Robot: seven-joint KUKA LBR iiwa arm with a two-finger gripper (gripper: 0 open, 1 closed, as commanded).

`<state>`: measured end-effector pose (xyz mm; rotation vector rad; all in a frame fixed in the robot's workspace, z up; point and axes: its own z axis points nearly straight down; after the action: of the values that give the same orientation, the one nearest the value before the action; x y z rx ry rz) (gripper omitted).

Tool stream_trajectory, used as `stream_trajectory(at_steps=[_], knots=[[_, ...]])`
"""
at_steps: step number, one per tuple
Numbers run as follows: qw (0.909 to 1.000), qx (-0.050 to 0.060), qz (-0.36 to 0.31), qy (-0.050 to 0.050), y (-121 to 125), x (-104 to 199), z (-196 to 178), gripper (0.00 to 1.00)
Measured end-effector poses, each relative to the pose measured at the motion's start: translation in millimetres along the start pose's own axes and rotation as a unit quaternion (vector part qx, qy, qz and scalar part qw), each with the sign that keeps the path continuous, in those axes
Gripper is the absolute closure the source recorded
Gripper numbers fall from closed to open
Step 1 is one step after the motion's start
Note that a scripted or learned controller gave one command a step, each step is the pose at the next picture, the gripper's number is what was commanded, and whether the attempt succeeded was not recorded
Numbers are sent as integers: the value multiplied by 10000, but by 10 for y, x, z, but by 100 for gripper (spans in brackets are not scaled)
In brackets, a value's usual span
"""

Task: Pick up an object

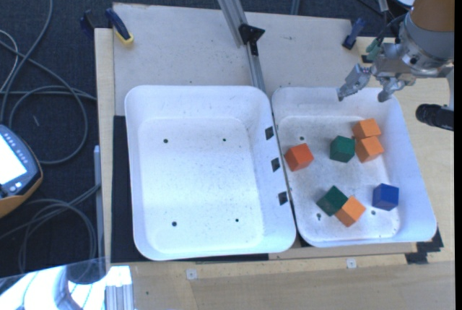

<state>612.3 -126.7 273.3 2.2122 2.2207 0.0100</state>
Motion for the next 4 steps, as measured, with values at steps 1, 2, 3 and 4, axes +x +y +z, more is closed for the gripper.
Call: stream_trajectory(at_steps=[1,2,3,4], knots=[[10000,44,11,0,-12,-13,54,0],[10000,45,12,-2,-12,-14,53,0],[10000,82,18,8,145,-56,677,0],[10000,51,16,3,154,-58,633,0]])
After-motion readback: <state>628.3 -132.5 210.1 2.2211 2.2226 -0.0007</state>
